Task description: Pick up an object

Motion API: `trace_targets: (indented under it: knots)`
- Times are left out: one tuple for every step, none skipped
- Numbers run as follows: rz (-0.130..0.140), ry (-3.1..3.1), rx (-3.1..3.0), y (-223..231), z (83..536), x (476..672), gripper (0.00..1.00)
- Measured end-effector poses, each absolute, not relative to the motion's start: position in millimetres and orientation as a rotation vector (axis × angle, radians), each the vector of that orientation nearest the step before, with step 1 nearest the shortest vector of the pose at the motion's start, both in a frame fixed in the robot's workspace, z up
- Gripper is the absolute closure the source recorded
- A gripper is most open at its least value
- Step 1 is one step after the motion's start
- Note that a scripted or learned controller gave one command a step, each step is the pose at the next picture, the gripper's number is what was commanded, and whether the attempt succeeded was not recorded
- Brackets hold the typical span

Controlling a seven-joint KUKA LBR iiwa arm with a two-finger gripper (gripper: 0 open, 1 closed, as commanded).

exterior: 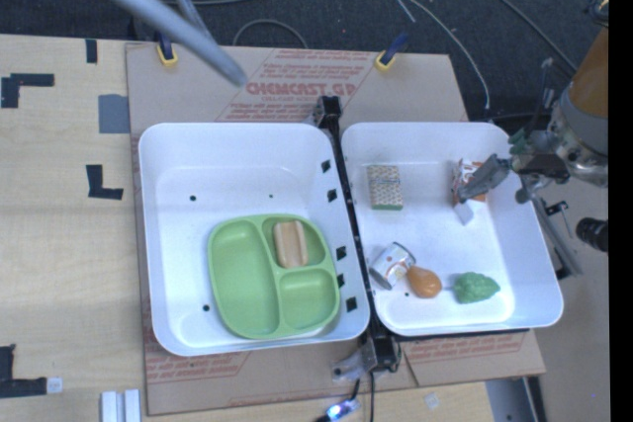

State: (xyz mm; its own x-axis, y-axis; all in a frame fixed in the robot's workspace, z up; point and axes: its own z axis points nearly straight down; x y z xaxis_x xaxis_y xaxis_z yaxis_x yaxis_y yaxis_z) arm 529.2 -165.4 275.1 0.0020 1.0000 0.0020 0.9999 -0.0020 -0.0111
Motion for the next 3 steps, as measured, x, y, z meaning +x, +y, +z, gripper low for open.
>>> trace_targets:
  knots:
    - [0.002,-2.222,-2.22,-165,280,531.1,0.0]
    - [0.007,-2.218,-2.218,-174,228,534.7,0.0]
    - [0.007,-2.218,-2.218,-181,180,537.3,0.0]
